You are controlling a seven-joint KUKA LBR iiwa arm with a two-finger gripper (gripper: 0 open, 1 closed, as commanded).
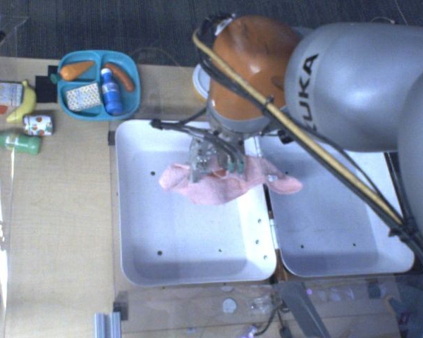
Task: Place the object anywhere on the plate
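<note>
The gripper (213,162) presses into a pink cloth (225,180) draped across the divide between the 2 bins (148,259); its jaw state cannot be told. Beyond the left bin sits a blue plate (130,69) holding toy food, a banana (22,103) nearby.

On my grey arm (352,83), black letters "UKA" run up the casing, the brand's first letter hidden by the curve. Labels on the small packages at the bench's left edge are too blurred to read.
</note>
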